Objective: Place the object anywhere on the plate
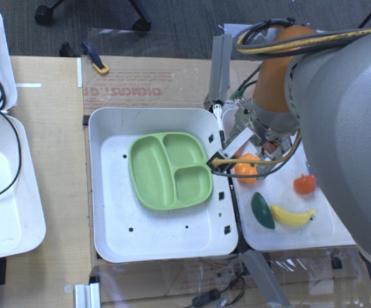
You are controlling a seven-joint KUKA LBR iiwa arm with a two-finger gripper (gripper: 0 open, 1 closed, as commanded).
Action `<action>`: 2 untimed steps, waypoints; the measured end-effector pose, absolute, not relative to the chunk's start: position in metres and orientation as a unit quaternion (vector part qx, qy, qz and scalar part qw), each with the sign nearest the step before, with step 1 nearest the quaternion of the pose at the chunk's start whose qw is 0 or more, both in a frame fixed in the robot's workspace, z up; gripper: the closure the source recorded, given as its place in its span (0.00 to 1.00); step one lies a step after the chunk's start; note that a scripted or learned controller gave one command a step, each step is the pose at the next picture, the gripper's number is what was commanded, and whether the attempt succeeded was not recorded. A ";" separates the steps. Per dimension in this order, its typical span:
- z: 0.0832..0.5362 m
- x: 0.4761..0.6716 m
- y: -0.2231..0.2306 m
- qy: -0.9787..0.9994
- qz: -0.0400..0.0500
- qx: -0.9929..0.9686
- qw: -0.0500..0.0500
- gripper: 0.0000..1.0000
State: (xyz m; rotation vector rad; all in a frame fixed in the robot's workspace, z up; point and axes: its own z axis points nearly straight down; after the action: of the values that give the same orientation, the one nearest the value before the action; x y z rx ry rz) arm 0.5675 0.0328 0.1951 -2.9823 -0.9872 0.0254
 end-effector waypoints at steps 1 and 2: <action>0.202 0.568 0.031 -0.315 0.011 -0.949 0.000 1.00; 0.201 0.568 0.031 -0.315 0.012 -0.949 0.000 0.00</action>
State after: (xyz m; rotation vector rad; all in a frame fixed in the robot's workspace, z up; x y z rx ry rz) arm 0.5677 0.0314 0.2014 -2.9820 -0.9885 0.0362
